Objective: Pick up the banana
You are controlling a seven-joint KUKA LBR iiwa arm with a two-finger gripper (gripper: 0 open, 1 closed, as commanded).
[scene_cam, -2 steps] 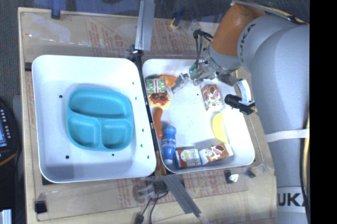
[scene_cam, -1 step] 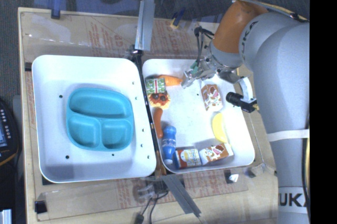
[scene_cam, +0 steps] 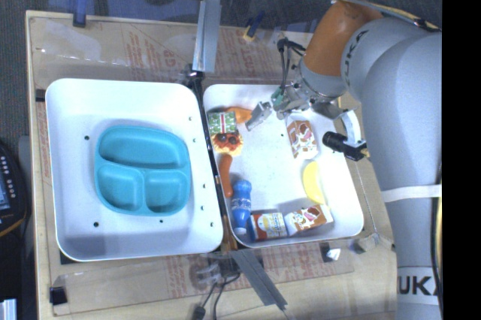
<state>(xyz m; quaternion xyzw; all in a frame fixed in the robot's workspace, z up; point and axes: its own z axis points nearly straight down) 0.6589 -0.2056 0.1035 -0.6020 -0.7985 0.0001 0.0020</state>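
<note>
The banana (scene_cam: 312, 183) is a short yellow piece lying on the floor of the right bin (scene_cam: 275, 170), close to its right wall. My gripper (scene_cam: 260, 116) hangs over the upper part of that bin, up and to the left of the banana and well apart from it. It is next to a small green and red box (scene_cam: 221, 121). I see nothing of the banana at the gripper.
The right bin also holds a red and white packet (scene_cam: 302, 138), an orange stick (scene_cam: 225, 173), a blue bottle (scene_cam: 240, 206), a small carton (scene_cam: 269, 223) and a snack pack (scene_cam: 309, 218) along the front wall. A blue divided tray (scene_cam: 143, 168) lies in the left bin (scene_cam: 68, 221).
</note>
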